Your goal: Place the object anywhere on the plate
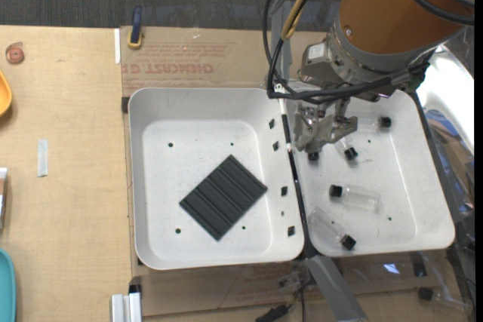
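Note:
A dark ribbed square plate (223,196) lies flat in the left bin (143,162), turned like a diamond. Small clear vials with black caps are scattered in the right bin (434,185): one (353,197) lies on its side mid-bin, another (333,230) near the front. My gripper (323,138) hangs low over the right bin's back left corner, close to the wall between the bins. A small black-capped piece (312,155) sits just beneath its tip; whether it is touched or held is unclear.
More black-capped pieces (349,153) (385,122) lie at the back of the right bin. Cables loop above the wrist. A cardboard sheet (189,60) lies behind the bins, and a wooden bench top (60,162) extends left.

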Controlling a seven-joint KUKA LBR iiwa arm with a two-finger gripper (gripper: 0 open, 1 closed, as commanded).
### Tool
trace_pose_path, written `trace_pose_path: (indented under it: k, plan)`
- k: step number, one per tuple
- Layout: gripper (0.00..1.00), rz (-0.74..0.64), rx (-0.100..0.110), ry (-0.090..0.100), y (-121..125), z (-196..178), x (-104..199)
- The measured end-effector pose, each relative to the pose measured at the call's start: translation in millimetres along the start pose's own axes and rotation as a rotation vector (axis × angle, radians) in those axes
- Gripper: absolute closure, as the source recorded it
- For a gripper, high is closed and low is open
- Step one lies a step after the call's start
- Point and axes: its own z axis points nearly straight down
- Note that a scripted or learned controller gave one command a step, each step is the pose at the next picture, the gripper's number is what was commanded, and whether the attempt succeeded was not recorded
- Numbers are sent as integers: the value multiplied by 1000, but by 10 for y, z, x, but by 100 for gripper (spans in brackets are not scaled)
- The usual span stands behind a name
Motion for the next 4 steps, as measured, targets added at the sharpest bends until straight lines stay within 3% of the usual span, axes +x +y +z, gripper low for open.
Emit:
trace_pose_path:
  k: [1,2,3,4]
  plan:
    - [100,-324,-4,1,-525,1096,-184]
    - [100,-636,-3,-1,-315,199,-13]
    - [100,-979,-3,-3,-973,-254,-46]
    - [100,-1327,-4,-4,-1404,-51,-574]
